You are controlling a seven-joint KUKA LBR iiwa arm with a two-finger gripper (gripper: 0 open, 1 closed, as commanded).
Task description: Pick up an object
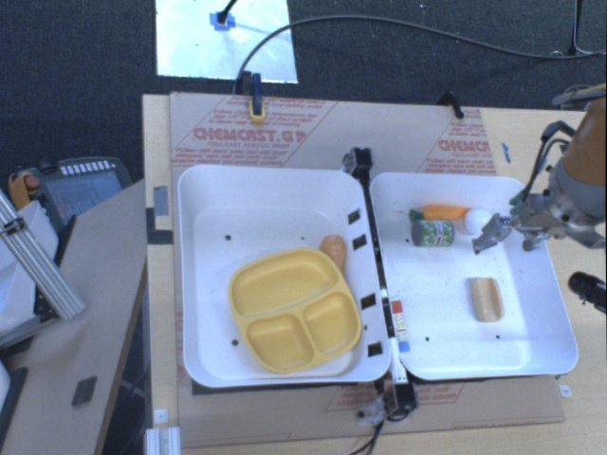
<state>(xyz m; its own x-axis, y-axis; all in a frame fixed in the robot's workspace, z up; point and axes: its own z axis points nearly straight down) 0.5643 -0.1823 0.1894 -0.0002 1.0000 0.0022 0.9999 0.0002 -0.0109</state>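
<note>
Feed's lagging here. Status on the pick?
Tool over right bin, nothing between fingers. Nearest: white ball, green can. Bread roll lies apart.

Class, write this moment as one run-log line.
gripper: open, over right bin | holding: nothing | nearest: white ball, can | bread roll: untouched

Even bright overhead light, soft shadows, slight blur, glare on white bins [285, 183].

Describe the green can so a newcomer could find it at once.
Look in the right white bin, toward its far left corner. The green can lies on its side there, just below an orange carrot and left of a white ball. It is the only green, labelled cylinder.
</note>
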